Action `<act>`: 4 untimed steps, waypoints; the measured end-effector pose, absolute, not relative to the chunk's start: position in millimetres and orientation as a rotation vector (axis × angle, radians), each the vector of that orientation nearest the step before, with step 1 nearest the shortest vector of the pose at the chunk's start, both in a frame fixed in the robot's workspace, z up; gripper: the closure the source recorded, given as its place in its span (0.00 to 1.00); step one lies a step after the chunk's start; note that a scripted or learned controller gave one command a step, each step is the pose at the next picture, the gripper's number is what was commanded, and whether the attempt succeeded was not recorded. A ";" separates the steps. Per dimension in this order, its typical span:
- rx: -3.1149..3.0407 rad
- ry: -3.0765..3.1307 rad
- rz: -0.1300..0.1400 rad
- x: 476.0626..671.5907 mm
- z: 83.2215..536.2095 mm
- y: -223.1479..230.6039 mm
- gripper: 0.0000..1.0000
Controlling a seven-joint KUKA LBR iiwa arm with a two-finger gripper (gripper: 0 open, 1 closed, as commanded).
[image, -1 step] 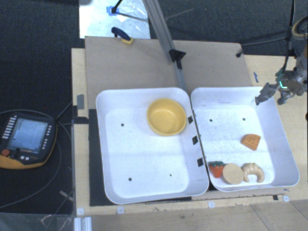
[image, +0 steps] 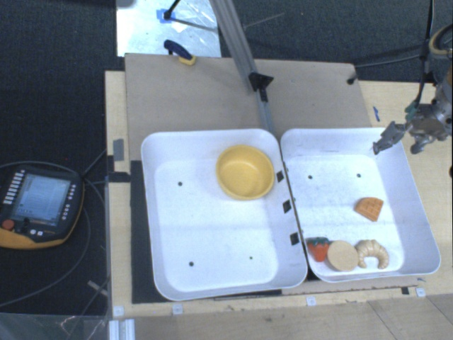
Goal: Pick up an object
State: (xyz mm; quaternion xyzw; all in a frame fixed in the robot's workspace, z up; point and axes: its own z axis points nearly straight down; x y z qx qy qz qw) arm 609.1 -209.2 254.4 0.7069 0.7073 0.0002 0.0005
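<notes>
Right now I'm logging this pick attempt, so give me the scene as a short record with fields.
left bin: holds a yellow bowl near its far right corner
right bin: holds an orange wedge, and at the near edge a red piece, a tan disc and a croissant
gripper: open, above the right bin's far right corner, holding nothing
task state: no object picked yet

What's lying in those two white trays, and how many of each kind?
Yellow bowl: 1
Orange wedge: 1
Red and green piece: 1
Tan disc: 1
Croissant: 1
Total: 5
</notes>
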 end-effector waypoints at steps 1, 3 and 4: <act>2.224 2.224 -0.003 607.8 191.9 -206.9 0.00; 2.222 2.223 -0.002 609.8 88.6 -211.2 0.00; 2.219 2.220 0.002 611.0 101.4 -211.6 1.00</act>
